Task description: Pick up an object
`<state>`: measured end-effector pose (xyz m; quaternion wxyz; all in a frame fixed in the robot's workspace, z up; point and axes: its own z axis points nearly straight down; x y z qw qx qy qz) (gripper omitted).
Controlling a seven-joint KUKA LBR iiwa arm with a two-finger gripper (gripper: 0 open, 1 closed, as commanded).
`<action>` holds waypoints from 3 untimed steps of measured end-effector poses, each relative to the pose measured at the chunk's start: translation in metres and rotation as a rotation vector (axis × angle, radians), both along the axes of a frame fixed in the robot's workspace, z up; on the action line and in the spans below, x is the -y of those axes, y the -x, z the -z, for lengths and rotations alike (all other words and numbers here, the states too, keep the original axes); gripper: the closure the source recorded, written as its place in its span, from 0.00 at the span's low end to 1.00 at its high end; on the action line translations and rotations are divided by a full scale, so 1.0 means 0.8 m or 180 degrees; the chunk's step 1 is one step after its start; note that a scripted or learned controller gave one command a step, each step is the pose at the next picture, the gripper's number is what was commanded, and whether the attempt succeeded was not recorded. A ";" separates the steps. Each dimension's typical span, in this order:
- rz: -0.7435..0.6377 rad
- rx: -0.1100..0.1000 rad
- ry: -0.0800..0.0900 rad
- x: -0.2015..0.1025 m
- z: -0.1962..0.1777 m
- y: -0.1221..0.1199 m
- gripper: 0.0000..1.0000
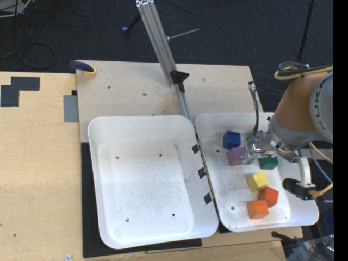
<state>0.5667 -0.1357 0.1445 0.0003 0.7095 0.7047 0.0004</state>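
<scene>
Several small blocks lie in the right bin (228, 211). A blue cube (231, 140) sits near the bin's middle, with a purple block (236, 156) just below it. A green block (268, 162) lies to their right, and a yellow cube (258, 180), a red-orange block (269, 195) and an orange cube (258, 209) follow toward the front. My gripper (253, 149) is low in the bin between the purple and green blocks, close to both. I cannot see anything held in it.
The left bin (109, 140) stands beside the right one, with black clips (201, 172) along their shared edge. An aluminium bar (160, 42) slants up from the bench's back. A blue-and-yellow clamp (81, 67) lies at the back left corner.
</scene>
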 end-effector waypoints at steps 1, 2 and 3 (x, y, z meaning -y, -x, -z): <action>-0.0032 0.0004 0.0003 0.007 -0.056 -0.008 1.00; -0.0025 0.0006 0.0003 0.008 -0.117 -0.009 1.00; -0.0033 -0.0017 -0.0008 -0.053 -0.103 -0.001 1.00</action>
